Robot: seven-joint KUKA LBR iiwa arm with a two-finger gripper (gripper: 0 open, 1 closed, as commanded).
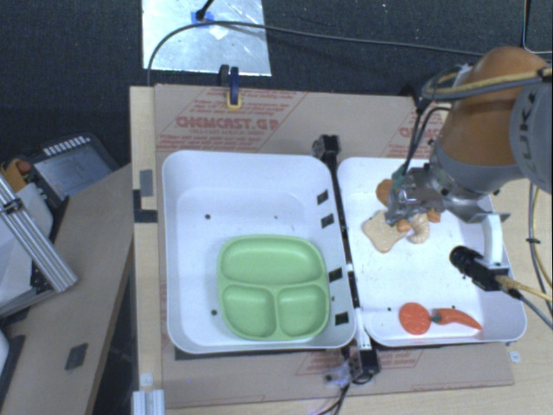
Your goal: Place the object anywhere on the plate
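Bench: tan board (259,119) under two shallow white bins set side by side; dark floor around; shiny metal sheet (203,24) beyond the far edge.
Left bin (194,223): holds green plate (272,285), three compartments, lying flat toward the near side.
Right bin (380,279): holds all the loose items; dividing walls between it and the plate.
Arm (484,128): in from the right, orange band above wrist, lowered over far-left part of right bin.
Gripper (402,210): down among a cluster of tan pieces; apart or closed, cannot tell from this angle; no grasp confirmed.
Task object: read as pale tan piece (378,233); flat on floor of right bin, just beside gripper on its near-left side, possibly touching; well apart from plate.
Brown-orange piece (384,192): just beside gripper on its far-left side; contact not readable.
Small tan piece (421,229): just beside gripper on its near-right side.
Orange round item (415,318): near edge of right bin, touching or almost touching orange carrot-shaped item (460,321) on its right.
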